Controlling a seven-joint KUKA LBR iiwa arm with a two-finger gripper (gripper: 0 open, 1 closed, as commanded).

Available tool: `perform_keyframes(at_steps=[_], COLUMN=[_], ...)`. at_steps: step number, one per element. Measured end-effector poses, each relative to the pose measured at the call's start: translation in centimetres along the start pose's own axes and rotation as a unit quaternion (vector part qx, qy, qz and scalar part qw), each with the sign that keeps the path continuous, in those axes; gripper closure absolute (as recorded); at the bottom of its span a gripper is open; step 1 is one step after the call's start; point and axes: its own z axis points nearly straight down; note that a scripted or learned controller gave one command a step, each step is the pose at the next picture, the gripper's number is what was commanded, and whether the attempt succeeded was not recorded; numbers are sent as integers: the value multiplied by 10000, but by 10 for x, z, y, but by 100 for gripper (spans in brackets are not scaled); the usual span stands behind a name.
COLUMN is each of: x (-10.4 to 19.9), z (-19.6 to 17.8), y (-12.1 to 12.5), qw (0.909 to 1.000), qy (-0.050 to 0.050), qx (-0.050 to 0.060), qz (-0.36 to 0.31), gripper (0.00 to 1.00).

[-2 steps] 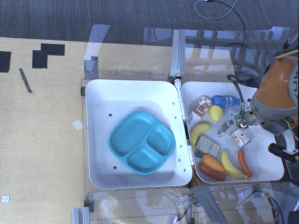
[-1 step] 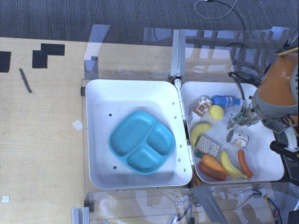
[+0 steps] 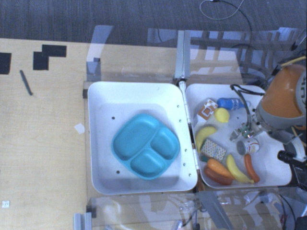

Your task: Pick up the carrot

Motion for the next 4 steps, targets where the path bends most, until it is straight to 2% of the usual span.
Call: perform_keyframes(at_steps=[1,2,3,4], x=[41,49,-21,23], z=[-2,-2,-1,-2], y=[-11,-38,-50,-52], qw=[9534,9795,9090,9478], qy=[-45,-42,-26,-50], qx=[-22,-39,-5,-10], qz=[-3017,-2016,-4167,-3190], gripper=[100,100,100,100])
